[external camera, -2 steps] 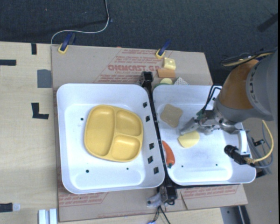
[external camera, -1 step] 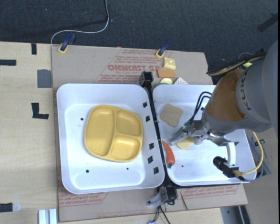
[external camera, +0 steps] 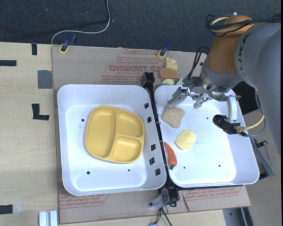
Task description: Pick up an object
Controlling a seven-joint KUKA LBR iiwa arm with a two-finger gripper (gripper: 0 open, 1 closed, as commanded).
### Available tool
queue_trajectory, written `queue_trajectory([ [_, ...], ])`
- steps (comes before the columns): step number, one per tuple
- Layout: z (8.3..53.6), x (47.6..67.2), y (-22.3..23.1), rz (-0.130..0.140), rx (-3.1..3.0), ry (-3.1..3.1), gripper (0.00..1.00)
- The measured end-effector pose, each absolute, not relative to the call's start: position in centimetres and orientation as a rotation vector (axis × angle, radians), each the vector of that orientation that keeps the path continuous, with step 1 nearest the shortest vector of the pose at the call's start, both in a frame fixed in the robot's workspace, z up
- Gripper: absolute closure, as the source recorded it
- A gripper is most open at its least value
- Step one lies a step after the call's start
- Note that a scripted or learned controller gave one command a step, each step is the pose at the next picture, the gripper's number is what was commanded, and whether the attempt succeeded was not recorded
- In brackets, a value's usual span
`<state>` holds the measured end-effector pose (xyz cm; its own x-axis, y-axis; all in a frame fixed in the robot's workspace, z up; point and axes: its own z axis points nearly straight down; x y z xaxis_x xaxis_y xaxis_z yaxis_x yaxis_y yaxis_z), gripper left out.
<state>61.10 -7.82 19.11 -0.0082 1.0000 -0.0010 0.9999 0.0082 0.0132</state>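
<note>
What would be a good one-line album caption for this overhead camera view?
Robot arm's gripper hovers over the right bin, above a tan bread-shaped piece, beside a yellow plate.

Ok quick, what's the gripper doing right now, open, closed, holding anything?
Gripper: open, holding nothing, fingers spread above the right bin near its back edge.

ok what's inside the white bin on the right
Inside the right shallow white bin lie a beige bread-shaped piece, a pale yellow rounded piece and an orange carrot-like piece. The grey arm covers its far corner.
</note>
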Motion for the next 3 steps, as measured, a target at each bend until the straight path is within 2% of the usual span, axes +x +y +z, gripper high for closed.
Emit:
queue_trajectory([
  [1,8.1,64.2,-10.3,0.003,2.22,2.218,0.0],
  [2,8.4,66.2,-11.9,0.001,2.219,2.222,0.0],
  [3,8.4,63.9,-9.4,-0.003,2.22,2.224,0.0],
])
